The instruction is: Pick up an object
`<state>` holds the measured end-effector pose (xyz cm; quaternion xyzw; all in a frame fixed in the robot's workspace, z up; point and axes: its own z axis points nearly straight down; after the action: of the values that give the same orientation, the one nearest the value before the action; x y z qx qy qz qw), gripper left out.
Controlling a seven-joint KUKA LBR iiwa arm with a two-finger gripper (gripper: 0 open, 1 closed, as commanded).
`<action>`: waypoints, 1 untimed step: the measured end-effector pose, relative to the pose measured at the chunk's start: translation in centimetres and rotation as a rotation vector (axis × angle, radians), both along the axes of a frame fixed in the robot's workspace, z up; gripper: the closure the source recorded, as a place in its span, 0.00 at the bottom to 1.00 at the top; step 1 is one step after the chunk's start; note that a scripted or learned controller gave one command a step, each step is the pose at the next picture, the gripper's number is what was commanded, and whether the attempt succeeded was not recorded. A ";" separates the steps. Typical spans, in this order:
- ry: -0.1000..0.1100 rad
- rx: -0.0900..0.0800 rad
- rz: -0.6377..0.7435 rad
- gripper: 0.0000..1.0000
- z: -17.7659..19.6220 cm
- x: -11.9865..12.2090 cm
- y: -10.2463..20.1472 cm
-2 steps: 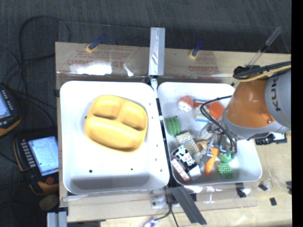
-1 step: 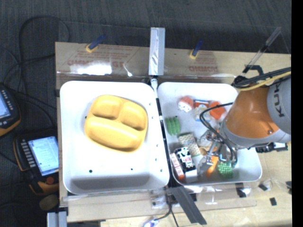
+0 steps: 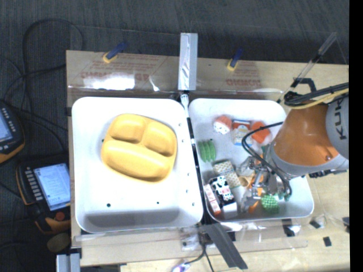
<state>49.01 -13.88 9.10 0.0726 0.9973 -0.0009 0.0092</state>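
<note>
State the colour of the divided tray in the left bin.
Yellow. The tray shows best in the camera view, lying in the left bin.

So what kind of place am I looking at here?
Probably a robotics lab's grasping test bench: two white bins clamped side by side, a grey-and-orange robot arm reaching into the right one, and a handheld control pendant on the floor.

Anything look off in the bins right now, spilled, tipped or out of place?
Nothing stands out. The yellow sectioned tray lies a bit askew, alone in the left bin. The small items, such as the green piece and the cow-patterned item, sit jumbled inside the right bin, where the gripper is down among them.
</note>
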 end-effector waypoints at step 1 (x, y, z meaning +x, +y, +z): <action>0.002 0.000 0.031 0.00 0.0 0.0 -0.4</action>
<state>48.99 -14.27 9.08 0.0572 0.9983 -0.0007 0.0084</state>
